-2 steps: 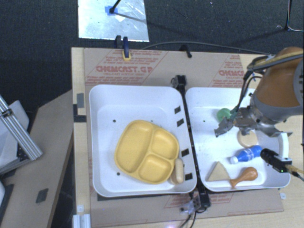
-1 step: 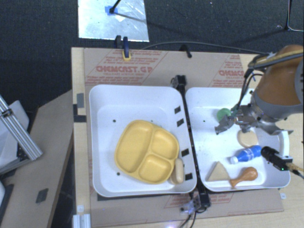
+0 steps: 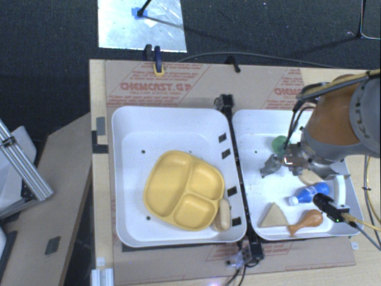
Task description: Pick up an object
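My gripper (image 3: 271, 165) hangs low over the middle of the right bin (image 3: 256, 130), on the grey arm that reaches in from the right. A small green object (image 3: 279, 142) lies just behind the gripper, partly hidden by the wrist. Toward the front right of the gripper lies a blue bottle with a white cap (image 3: 308, 193). Near the bin's front wall are an orange drumstick-shaped toy (image 3: 306, 221) and a tan triangular wedge (image 3: 272, 215). Nothing shows held in the gripper.
The left bin (image 3: 131, 130) holds a yellow divided plate (image 3: 183, 189) with a beige bread-like piece (image 3: 223, 214) against its front right corner. A black divider with clips (image 3: 233, 159) runs between the bins.
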### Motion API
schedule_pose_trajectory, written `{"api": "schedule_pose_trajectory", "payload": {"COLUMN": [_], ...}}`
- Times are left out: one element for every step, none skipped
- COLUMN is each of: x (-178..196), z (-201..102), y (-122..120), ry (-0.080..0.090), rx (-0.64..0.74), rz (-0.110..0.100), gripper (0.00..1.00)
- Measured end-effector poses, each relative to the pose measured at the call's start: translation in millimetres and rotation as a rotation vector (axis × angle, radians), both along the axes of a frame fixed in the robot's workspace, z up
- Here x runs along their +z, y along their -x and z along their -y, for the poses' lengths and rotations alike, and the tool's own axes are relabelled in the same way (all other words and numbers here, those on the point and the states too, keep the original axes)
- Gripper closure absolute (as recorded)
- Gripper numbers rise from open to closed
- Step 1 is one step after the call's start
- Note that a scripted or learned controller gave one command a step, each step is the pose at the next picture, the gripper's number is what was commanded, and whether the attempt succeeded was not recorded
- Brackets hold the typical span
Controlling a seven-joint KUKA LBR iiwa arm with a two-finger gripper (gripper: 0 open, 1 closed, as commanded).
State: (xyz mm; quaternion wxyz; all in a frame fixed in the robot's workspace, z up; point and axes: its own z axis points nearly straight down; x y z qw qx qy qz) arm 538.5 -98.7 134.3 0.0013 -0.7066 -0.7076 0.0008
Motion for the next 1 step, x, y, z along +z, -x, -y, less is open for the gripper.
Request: {"api": "schedule_pose_trajectory", "payload": {"x": [-52.3], "z": [-0.5], "y": [0.3], "ry": [0.000], "rx": [0.000], "rz": [0.000], "gripper": [0.00]}}
